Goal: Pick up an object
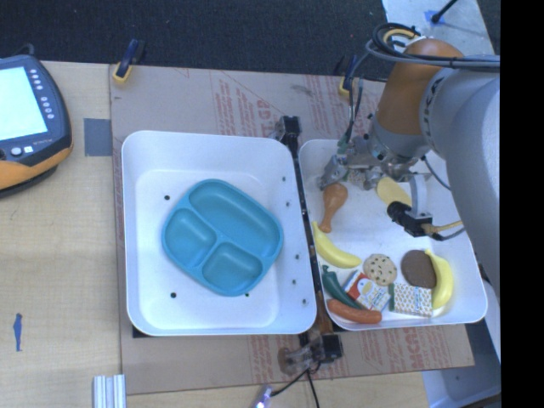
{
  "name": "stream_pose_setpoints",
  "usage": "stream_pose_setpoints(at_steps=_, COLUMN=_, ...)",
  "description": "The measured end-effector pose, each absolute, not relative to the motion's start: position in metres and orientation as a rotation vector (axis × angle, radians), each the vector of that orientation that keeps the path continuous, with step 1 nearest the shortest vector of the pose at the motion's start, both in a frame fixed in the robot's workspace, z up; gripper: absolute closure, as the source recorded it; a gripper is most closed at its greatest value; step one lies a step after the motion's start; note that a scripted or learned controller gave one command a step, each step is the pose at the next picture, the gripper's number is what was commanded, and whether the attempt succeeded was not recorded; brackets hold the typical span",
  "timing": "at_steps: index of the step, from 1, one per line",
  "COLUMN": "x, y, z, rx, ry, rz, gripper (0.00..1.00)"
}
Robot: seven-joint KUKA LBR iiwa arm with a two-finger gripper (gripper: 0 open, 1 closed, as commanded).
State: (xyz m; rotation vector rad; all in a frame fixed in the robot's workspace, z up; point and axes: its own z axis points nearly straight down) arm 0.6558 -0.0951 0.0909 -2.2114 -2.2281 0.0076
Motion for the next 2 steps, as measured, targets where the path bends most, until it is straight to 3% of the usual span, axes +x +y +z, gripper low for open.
stream_pose_setpoints(at_steps=1, x=0.524, y=-0.111, z=0.091, rx=-2.213, ry=-2.224, rz=0.006, gripper=0.0)
stream_pose_setpoints(at_steps=2, x=0.604, y=-0.091, z=0.092, rx=-2.215, ry=-2.225, rz=0.003, gripper=0.0)
